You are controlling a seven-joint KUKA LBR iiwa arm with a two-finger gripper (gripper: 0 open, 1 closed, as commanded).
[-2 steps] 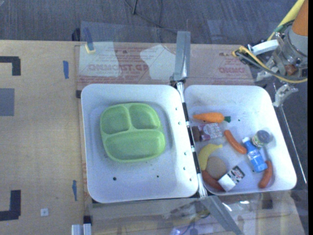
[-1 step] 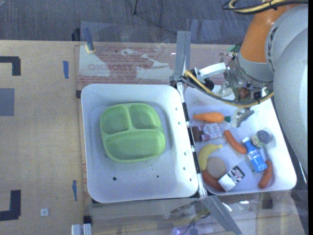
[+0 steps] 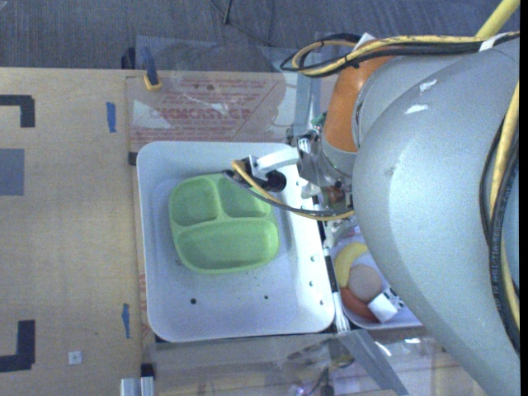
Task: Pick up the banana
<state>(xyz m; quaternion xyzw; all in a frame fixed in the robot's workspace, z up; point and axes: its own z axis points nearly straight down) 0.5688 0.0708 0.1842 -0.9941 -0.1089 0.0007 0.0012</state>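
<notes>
Your bench is pale plywood with black corner marks along its left edge and bits of blue tape. Past the far edge you've got dark grey carpet floor with a black cable trailing across it. Lighting's even, pretty soft.

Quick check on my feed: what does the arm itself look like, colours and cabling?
The arm is a bulky, smooth grey shell with an orange band above the wrist. Yellow and black cables run along its top, and another yellow-black loop hangs at the wrist.
</notes>
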